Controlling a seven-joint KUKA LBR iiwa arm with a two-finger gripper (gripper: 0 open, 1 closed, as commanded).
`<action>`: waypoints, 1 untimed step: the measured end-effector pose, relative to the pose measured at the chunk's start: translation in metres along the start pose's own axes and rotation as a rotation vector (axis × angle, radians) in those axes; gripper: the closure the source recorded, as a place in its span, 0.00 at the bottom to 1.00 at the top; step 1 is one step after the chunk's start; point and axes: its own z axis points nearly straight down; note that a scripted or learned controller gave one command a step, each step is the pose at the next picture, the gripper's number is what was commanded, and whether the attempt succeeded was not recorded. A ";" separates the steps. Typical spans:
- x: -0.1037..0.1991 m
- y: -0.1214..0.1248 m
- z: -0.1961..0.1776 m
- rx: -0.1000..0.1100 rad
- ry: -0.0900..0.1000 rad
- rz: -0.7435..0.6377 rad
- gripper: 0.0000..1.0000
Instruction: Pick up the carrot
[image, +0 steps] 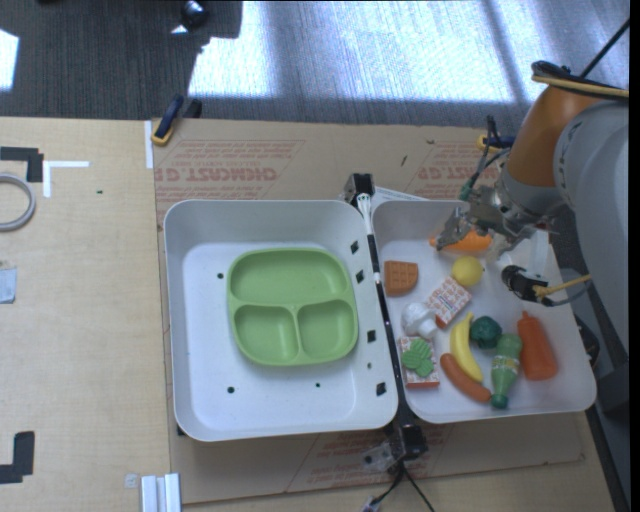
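The gripper (487, 222) sits at the right bin's (560, 405) far end; its state cannot be determined. The carrot (536, 346) lies well apart, so a wrong-item grasp is likely.

Fixed overhead cam, slanted down, both bins (190, 330) in frame

Mirrored, illegible red print on the cardboard sheet (232, 160)
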 end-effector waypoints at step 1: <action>0.000 0.000 -0.010 0.003 -0.002 -0.003 1.00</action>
